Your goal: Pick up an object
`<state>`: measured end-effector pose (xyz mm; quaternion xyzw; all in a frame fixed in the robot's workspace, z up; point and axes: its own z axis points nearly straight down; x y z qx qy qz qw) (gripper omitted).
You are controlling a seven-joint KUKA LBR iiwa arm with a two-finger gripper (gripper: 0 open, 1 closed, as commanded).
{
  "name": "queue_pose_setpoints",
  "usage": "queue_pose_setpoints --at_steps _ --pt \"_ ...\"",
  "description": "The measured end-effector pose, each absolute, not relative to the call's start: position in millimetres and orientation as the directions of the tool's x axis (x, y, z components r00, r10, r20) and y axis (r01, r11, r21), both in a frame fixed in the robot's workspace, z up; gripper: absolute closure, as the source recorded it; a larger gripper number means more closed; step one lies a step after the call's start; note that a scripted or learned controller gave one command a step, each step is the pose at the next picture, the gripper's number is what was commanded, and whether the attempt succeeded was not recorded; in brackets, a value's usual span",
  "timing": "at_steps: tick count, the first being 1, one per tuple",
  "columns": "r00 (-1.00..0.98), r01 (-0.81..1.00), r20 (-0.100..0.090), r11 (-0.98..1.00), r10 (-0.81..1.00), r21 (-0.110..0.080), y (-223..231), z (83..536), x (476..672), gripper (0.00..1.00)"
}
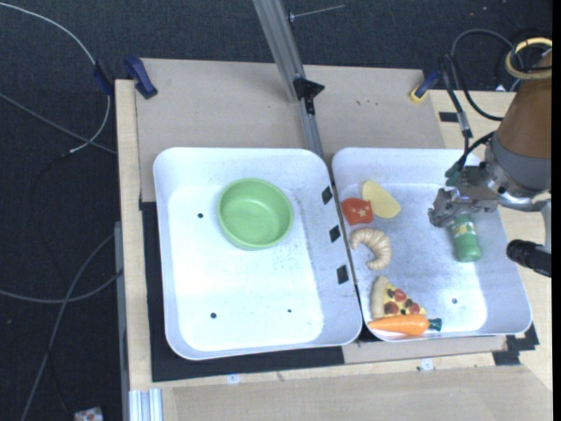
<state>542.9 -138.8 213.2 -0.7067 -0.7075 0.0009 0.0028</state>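
I see the gripper (455,207) low over the right bin (491,318), near its right wall, with the arm (526,130) entering from the right. The green bottle (466,240) lies directly under the fingers, its upper end tucked beneath them. From this angle I cannot tell whether the fingers are apart or closed, or whether they touch the bottle at all; the gripper body hides that spot.

Open room: the middle of the right bin floor, between the bottle and the food pieces, is bare. I note a cluster along the bin's left side: yellow piece (382,200), red piece (357,210) touching it, croissant (372,246) just below, then the pizza slice (394,302) and the carrot (400,325) lying along the near rim.

The left bin (175,261) holds a green bowl (254,213) toward its back, well apart from every wall but the far one; the rest of its floor is open.

A metal pole (280,46) crosses the divider line at the back. The arm's upper part is cut off at the frame edge.
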Motion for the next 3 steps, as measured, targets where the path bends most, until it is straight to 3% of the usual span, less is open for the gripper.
queue_pose_setpoints --at_steps 1,3 --pt "-0.006 1.000 0.002 0.006 1.000 0.005 -95 224 559.4 1.00" --pt "-0.005 1.000 0.002 0.005 1.000 0.004 0 245 600.7 1.00"
